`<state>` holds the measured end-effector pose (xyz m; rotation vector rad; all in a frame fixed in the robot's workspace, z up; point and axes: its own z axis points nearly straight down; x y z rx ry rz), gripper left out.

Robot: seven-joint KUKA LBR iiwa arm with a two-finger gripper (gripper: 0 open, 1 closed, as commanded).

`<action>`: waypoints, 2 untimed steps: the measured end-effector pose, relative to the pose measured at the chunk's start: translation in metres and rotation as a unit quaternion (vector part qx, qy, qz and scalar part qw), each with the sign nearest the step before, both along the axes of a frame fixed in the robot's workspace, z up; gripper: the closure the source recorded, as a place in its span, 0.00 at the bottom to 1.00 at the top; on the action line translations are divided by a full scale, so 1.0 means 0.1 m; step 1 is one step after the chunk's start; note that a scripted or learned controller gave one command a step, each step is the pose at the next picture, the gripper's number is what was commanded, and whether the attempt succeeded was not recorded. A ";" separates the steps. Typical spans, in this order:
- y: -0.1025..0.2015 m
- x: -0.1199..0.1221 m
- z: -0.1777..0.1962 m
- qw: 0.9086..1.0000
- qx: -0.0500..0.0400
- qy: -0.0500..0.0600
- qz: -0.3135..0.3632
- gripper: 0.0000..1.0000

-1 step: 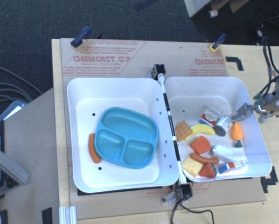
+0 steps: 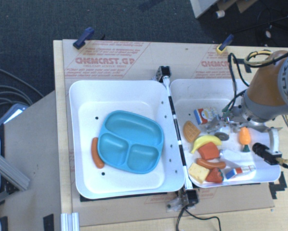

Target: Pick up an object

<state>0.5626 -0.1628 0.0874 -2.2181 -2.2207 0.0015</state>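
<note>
My gripper is low in the right bin, reaching in from the right under the grey arm with its orange band. It hangs just above a yellow banana and beside a small blue, red and white carton. Around it lie a brown bread piece, an orange carrot, a red block, a sausage, a cheese wedge and a small tube. I see nothing lifted off the bin floor.
The left bin holds a blue divided plate and an orange-red hot dog at its left. A black rail separates the bins. Cables trail behind the arm.
</note>
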 end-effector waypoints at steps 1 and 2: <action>-0.01 0.01 0.10 1.000 -0.001 -0.001 0.000 1.00; 0.92 -0.03 0.97 1.000 0.000 -0.001 0.000 1.00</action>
